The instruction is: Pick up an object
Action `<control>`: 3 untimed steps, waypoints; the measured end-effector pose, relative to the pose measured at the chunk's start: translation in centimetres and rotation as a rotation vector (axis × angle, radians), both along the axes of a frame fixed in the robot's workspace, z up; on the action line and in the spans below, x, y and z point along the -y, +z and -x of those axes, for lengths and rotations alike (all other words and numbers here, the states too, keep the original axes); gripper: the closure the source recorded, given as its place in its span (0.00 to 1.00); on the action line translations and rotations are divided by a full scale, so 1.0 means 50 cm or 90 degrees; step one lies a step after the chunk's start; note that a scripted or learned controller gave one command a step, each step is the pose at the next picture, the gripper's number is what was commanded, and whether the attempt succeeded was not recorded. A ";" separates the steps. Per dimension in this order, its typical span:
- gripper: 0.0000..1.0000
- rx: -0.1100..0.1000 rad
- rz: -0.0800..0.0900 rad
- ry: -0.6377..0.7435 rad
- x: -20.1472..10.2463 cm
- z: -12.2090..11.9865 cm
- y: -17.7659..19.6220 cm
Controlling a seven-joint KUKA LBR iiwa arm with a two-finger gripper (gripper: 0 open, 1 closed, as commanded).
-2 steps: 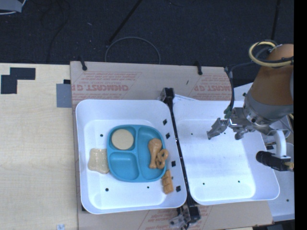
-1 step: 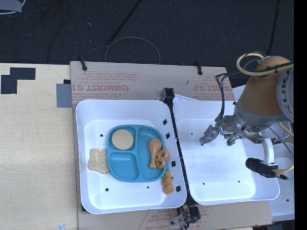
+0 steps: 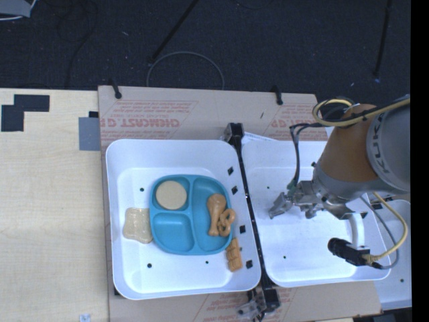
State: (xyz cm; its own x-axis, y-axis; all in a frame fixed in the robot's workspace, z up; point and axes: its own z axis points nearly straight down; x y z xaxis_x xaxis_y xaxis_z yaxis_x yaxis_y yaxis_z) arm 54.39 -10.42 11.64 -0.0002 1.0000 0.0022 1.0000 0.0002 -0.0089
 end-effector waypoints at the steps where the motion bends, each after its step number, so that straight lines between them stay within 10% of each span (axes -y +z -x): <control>1: 1.00 0.001 0.000 -0.004 0.004 -0.001 0.026; 3: 1.00 0.006 0.001 0.000 -0.009 0.002 0.206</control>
State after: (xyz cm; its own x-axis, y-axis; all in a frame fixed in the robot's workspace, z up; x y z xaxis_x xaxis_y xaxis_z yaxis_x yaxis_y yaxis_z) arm 54.28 -9.99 21.93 0.0003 1.0000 0.0000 1.0000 -0.0003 0.0006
